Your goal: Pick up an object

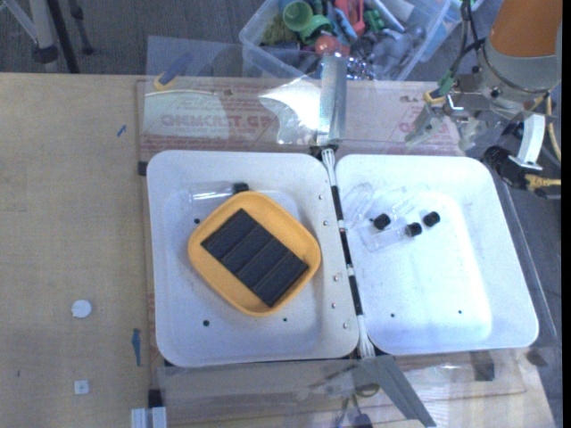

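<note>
Two white bins sit side by side on the table (62, 194). Far left on the bare table top lies a small white disc (81, 308).

Left bin (169, 328): one yellow tray (207, 282) with rounded corners lies near the middle, turned at an angle to the bin walls. Its dark insert (254, 255) is divided into three strips. A small dark piece (240, 187) shows just beyond the tray's far edge, and clear film lies under that area.

Behind the bins a printed board (205, 119) lies flat, with a shiny metal strip (333, 96) standing over the seam between the bins. Further back a clear tub (268, 38) holds mixed coloured toys.

Right bin (446, 310): a clear plastic item (379, 217) lies in the far-left part, with three small black caps (413, 229) on or beside it; its exact shape cannot be made out.

Arm (528, 16), orange-banded, stands at the upper right, beyond the right bin's far corner. The gripper (451, 105) hangs there outside both bins, touching nothing; whether it is released or clenched cannot be told.
</note>
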Robot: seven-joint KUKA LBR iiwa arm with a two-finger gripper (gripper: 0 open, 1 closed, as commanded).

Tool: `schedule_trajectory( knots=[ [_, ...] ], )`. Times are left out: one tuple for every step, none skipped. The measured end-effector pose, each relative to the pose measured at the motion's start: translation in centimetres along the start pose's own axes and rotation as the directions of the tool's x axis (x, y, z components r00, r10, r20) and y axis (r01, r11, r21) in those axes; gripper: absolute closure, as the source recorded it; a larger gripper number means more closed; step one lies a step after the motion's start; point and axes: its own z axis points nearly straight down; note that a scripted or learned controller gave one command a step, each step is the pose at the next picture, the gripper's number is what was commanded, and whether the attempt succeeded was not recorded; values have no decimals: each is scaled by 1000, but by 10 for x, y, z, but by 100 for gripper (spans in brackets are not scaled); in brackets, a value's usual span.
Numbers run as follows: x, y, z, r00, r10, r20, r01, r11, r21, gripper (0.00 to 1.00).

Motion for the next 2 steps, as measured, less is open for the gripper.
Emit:
schedule_trajectory(
  knots=[
    [-12,-41,128,999,-37,1,37,999,-1,0],
    [0,-42,188,996,-86,0,86,996,-2,0]
  ],
)
